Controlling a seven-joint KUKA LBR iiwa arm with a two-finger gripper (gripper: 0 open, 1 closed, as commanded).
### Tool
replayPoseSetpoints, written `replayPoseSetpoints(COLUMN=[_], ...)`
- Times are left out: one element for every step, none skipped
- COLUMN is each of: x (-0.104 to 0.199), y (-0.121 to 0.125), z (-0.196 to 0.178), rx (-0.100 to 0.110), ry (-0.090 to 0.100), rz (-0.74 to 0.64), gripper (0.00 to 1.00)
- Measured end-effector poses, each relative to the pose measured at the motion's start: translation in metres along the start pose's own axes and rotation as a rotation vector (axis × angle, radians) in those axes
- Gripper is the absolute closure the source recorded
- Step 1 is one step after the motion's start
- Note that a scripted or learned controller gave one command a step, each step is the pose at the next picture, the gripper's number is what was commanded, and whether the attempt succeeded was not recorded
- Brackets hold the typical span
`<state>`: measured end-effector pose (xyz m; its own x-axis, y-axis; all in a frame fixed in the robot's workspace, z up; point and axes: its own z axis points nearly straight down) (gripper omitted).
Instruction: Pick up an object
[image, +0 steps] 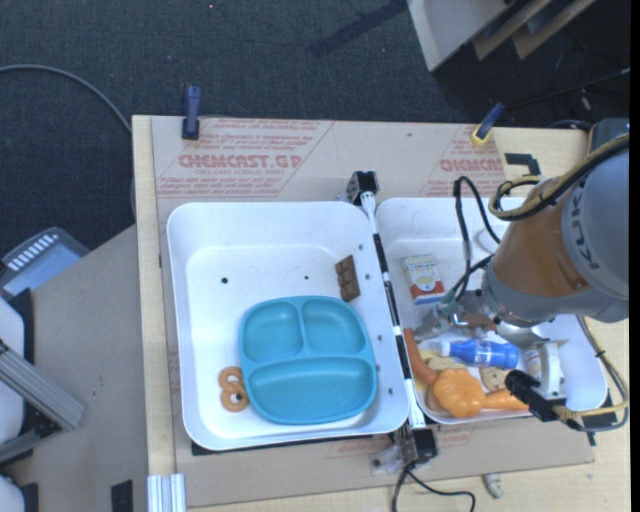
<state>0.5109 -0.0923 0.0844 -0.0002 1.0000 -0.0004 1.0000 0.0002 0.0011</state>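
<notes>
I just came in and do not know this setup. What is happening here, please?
A robot arm reaches from the right into the right bin, low over a pile: a blue bottle, an orange toy, a small carton. The left bin has a blue divided plate, a pretzel and a brown bar. No grasp is visible.

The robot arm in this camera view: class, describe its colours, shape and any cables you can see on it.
The arm is thick and rounded, with a grey shell and a wide orange band above the wrist. Black cables loop along its side, and a yellowish one runs near the top. Metal wrist parts sit below the band.
</notes>
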Motion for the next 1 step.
replayPoseSetpoints(x=[-0.002], y=[0.0186], z=[0.0], rx=[0.0], ry=[0.0], rz=[0.0], gripper=[0.0])
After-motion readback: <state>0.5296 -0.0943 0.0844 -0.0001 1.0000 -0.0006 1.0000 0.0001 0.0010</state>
